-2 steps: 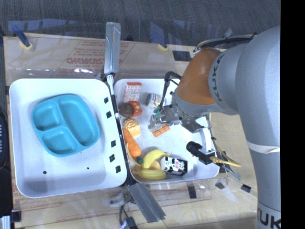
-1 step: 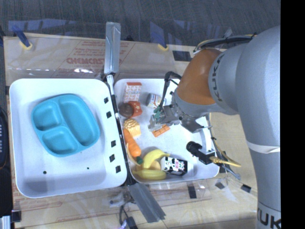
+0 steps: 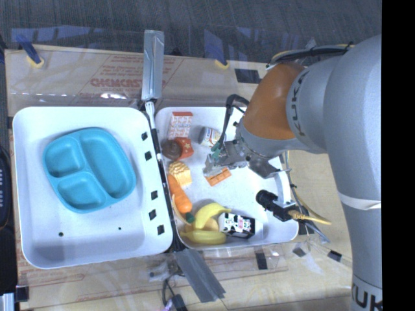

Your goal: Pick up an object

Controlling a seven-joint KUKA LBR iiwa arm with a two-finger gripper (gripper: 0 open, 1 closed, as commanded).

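Since the tool [image 3: 218, 157] is poised low in the right bin [image 3: 272, 232], just above the small orange packet [image 3: 218, 177], a straight descent is advised; whether it is spread or pressed together cannot be told.

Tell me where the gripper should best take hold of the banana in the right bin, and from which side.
Probably at the banana's thick middle, coming from straight above, fingers closing across its width. It lies flat and curved at the right bin's front, with the carrot and a black-and-white carton close by, so a side approach looks blocked.
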